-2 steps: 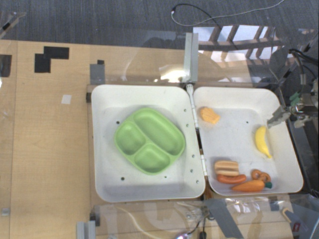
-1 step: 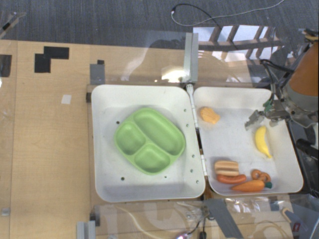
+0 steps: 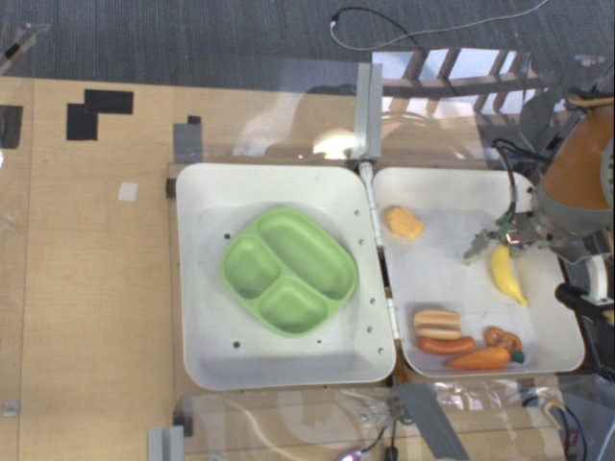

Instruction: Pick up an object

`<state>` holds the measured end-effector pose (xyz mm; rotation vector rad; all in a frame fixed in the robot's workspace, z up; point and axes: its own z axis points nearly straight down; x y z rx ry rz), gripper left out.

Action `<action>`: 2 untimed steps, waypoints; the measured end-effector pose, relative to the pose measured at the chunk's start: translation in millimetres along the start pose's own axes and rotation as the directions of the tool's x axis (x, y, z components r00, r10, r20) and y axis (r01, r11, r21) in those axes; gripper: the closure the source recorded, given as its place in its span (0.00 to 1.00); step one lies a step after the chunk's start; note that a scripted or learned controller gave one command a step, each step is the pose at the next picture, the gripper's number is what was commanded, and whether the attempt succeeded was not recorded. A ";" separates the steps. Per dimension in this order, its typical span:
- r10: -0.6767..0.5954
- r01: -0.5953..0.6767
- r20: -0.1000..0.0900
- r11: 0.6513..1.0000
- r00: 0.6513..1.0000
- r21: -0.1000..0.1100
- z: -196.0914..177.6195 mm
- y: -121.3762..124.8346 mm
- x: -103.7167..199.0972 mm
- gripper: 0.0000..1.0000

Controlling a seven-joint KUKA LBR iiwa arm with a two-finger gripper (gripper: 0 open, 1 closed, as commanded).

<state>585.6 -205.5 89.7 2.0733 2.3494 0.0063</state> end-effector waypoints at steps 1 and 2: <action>-0.002 0.002 0.000 1.000 1.000 -0.007 -12.5 3.1 1.3 1.00; 0.083 -0.083 -0.001 0.997 0.997 0.001 -112.5 23.6 21.2 1.00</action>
